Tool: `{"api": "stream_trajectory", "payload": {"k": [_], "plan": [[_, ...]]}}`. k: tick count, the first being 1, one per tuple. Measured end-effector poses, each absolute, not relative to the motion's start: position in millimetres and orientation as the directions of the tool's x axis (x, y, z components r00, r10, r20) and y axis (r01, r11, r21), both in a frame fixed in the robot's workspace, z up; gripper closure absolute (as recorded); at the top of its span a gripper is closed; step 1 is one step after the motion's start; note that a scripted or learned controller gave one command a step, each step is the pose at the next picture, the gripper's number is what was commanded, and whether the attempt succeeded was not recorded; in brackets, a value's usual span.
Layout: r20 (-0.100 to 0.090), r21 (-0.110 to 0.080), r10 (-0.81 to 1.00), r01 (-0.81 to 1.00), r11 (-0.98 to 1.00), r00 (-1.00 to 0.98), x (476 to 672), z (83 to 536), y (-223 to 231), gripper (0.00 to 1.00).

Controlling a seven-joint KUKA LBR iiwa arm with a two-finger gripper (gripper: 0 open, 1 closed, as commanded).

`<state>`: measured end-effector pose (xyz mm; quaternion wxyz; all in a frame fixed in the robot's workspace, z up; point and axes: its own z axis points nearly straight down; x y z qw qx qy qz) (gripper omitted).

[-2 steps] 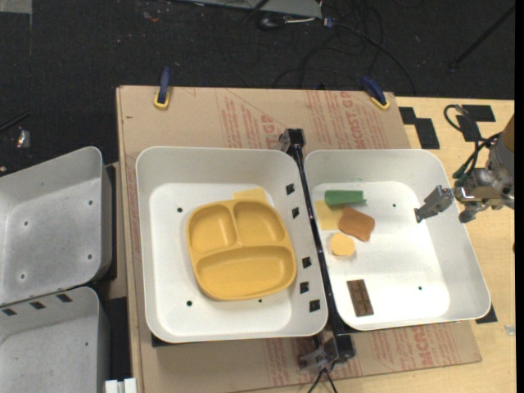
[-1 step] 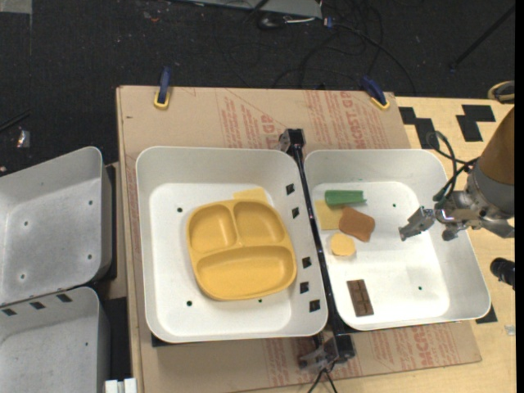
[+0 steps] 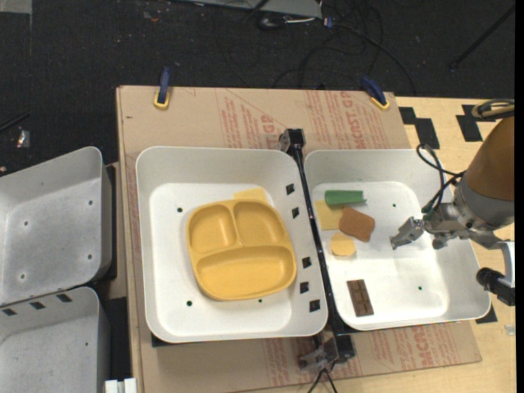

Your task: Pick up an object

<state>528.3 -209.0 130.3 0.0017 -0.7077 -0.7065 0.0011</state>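
Two white bins sit side by side on a cardboard-topped bench. The left bin holds a yellow tray w/ three compartments, lying flat near the middle, nothing in the compartments. A pale yellow flat piece pokes out from under the tray's far edge.

The right bin holds the small stuff, grouped toward its left-centre. A green block lies furthest back. Just in front of it, a brown rounded piece sits partly on a pale yellow sheet. A small yellow-orange disc lies just in front of the brown piece, touching or nearly so; can't tell which. A dark brown bar lies alone near the bin's front wall, well apart from the others.

The arm comes in from the right, over the right bin's right side. The gripper hangs to the right of the brown piece, near it but apart, w/ bare bin floor between them. Fingers too small & blurred to read: can't tell if apart or together. Nothing visible between them.

Blue-yellow clamps pin the cardboard at the far edge. A black divider runs between the bins. White panels lie off to the left of the bench.
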Motion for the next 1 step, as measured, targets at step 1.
{"api": "stream_trajectory", "payload": {"k": [1], "plan": [[0.001, -0.003, 1.000, 1.000, -0.001, 0.001, 527.9, 89.8, -208.1, 0.00]]}}
